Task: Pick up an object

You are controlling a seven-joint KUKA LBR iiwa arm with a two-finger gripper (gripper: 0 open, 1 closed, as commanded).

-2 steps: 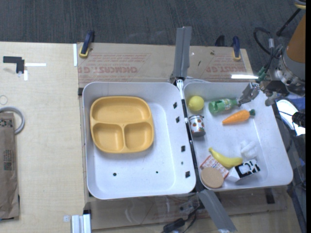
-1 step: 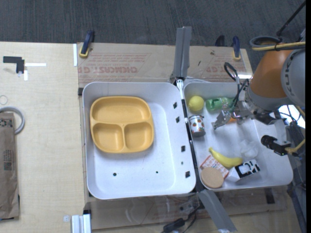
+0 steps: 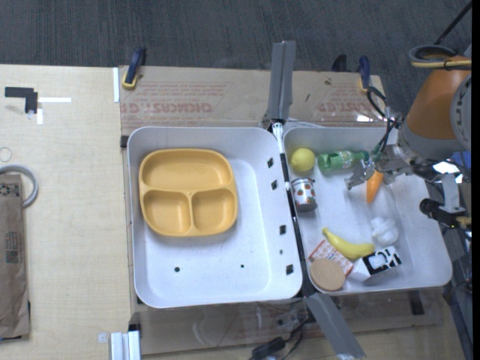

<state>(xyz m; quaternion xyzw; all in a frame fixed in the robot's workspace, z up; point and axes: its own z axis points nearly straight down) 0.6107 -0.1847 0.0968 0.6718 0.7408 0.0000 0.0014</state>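
My gripper [image 3: 365, 177] hangs over the far part of the right bin [image 3: 420, 276], below the orange-banded wrist. An orange carrot [image 3: 373, 189] sits between its fingers, pointing down, and the gripper is shut on it. Just left of it lies a green bottle [image 3: 341, 160], with a yellow lemon [image 3: 302, 160] beside that. A small can [image 3: 304, 193] stands by the bin's left wall. Nearer the front lie a banana [image 3: 347, 244], a white crumpled piece [image 3: 384, 229], a black-and-white box [image 3: 382, 262] and a round brown disc [image 3: 327, 274].
The left bin [image 3: 225, 276] holds a yellow divided plate [image 3: 189, 192] in its far left part. A grey divider post [image 3: 282, 81] rises between the bins at the back. Cardboard lies behind both bins, and cables hang beside the arm at the right.
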